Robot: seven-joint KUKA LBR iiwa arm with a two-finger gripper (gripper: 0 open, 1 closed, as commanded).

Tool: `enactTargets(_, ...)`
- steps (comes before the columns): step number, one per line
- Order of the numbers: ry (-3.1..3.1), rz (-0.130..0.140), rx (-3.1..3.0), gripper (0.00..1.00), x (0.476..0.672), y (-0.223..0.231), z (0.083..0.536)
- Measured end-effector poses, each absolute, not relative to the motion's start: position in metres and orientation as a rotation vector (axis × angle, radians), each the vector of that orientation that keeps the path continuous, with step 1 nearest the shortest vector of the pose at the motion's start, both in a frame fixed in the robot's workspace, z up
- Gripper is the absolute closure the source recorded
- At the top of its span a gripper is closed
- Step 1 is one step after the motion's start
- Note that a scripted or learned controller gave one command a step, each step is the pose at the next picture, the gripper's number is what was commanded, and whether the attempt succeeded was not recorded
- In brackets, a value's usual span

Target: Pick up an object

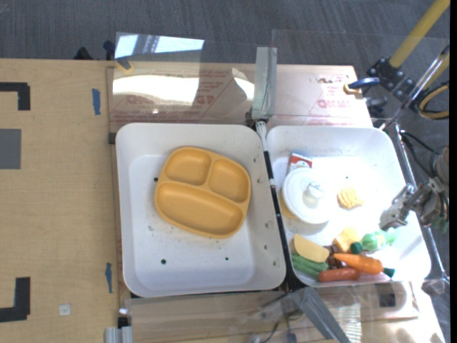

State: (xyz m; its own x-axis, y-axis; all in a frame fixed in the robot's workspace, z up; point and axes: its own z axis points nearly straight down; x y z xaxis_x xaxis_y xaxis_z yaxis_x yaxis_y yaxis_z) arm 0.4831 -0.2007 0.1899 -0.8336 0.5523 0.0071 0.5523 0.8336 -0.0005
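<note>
Right now the gripper (397, 213) hangs over the right bin (410, 170) — grip state unreadable, nothing visibly held.

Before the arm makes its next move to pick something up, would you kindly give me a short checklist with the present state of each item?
1. Pincer over the right bin: ok.
2. Object held between its fingers: not ok, none seen.
3. Finger opening: cannot tell.
4. Targets near: ok, green toy and carrot lie just below-left.
5. Clutter: not ok, toys crowd the bottom edge.
6. Yellow divided plate out of the way in the left bin: ok.

Arm (435, 206) cut off at right edge
</note>
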Motion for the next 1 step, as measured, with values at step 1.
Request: enactTargets(1, -3.001, 0.002, -0.969, 1.0, 0.4922, -0.2244, 0.2766)
